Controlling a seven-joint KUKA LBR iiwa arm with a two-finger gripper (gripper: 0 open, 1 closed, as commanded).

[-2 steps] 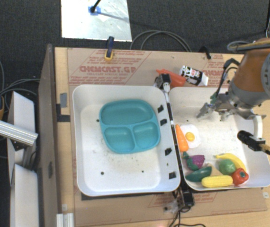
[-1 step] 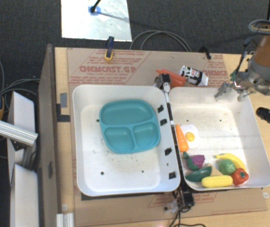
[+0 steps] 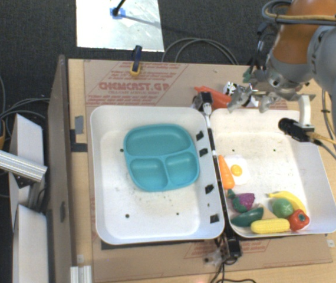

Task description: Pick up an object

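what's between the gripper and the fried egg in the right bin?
Bare white floor of the right bin, in the camera view. The gripper sits over its far rim; the fried egg lies by the carrot.

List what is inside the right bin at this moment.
The right bin holds toy food: a carrot, fried egg, purple piece, cucumber, corn, banana, green pepper and tomato. Whatever lies beneath that pile is covered.
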